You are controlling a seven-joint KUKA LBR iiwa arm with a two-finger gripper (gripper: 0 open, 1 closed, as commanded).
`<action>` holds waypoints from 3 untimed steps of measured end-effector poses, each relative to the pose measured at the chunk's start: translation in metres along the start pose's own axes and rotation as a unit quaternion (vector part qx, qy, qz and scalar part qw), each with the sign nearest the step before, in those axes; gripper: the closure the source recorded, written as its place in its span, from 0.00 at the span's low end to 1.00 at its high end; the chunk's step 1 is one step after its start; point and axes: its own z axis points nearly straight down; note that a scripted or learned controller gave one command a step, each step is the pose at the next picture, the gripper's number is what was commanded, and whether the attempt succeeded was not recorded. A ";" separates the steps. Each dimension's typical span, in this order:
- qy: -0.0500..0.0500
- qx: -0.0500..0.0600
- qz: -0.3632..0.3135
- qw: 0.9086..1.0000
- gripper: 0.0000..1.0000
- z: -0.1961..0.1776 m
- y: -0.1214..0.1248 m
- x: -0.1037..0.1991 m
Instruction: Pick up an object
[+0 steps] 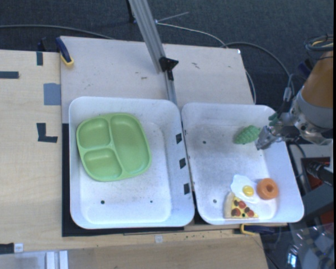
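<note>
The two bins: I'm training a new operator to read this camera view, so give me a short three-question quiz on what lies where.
1. True or false: the green divided plate lies in the left bin.
2. Which thing lies closest to the gripper?
A. the donut
B. the green leafy item
C. the pizza slice
3. Fill in: the fried egg, the pizza slice and the donut sit together in the right bin's ______ corner, near or far.

Key
1. True.
2. B; it lies just left of the gripper, at the bin's far right side.
3. Near, at the right.
</note>
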 end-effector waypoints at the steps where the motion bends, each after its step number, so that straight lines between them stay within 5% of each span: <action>1: 0.002 0.003 -0.003 1.000 1.00 -0.004 0.016 0.058; 3: 0.002 0.003 -0.003 1.000 1.00 -0.009 0.043 0.164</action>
